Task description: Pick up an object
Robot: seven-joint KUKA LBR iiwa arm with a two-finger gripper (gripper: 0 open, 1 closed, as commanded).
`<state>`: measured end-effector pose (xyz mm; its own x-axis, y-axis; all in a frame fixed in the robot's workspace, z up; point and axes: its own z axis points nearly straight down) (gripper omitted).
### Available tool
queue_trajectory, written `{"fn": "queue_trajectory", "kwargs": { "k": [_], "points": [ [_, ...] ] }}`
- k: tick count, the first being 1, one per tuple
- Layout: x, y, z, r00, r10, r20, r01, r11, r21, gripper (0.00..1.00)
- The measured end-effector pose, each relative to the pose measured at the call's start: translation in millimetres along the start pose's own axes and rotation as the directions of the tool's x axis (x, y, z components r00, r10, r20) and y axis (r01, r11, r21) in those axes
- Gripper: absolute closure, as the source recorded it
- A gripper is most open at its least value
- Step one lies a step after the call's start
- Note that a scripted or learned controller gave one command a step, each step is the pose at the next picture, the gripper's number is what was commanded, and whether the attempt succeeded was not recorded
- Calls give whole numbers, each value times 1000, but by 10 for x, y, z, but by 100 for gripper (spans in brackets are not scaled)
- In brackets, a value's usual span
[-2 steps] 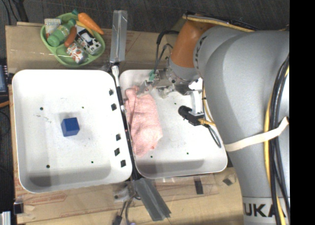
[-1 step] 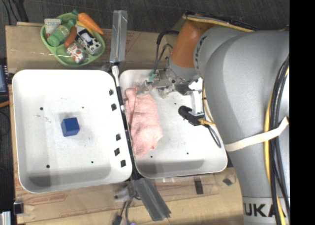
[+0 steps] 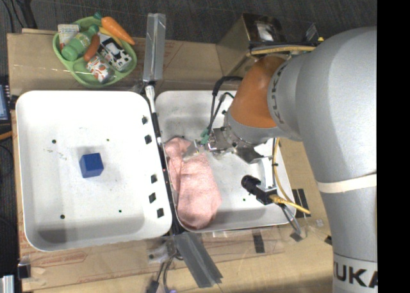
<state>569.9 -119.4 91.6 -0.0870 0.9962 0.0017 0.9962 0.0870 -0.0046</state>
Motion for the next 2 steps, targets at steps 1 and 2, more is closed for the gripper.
{"fn": "queue_trajectory", "kwargs": {
  "k": [1, 2],
  "points": [
    [-91, 592, -5, 999, 50, 1, -50, 999, -2, 0],
    [-497, 328, -2, 1000, -24, 0, 24, 1000, -1, 0]
  ]
}}
